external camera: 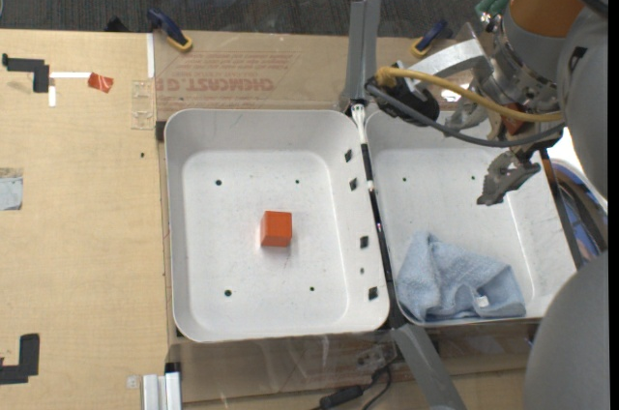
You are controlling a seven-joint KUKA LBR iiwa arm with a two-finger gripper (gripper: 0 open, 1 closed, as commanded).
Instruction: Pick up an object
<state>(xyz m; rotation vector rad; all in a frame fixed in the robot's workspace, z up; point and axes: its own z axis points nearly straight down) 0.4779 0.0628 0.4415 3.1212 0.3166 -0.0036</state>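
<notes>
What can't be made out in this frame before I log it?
- Claw in the camera view: dark and small over the right bin; open or shut can't be told.
- Blue cloth: crumpled, so anything beneath its folds is hidden.
- Arm: cut off by the top and right edges.
- Right bin's far corner: covered by the arm's cables and wrist.
- Orange block in the left bin: plainly seen, nothing hidden.

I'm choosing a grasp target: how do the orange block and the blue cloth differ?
The orange block is small, rigid and box-shaped; the blue cloth is larger, soft and crumpled. The block sits near the middle of the left bin, clear of its walls; the cloth is bunched in the right bin's near corner. The gripper hovers over the right bin, closer to the cloth. Both lie untouched.
</notes>
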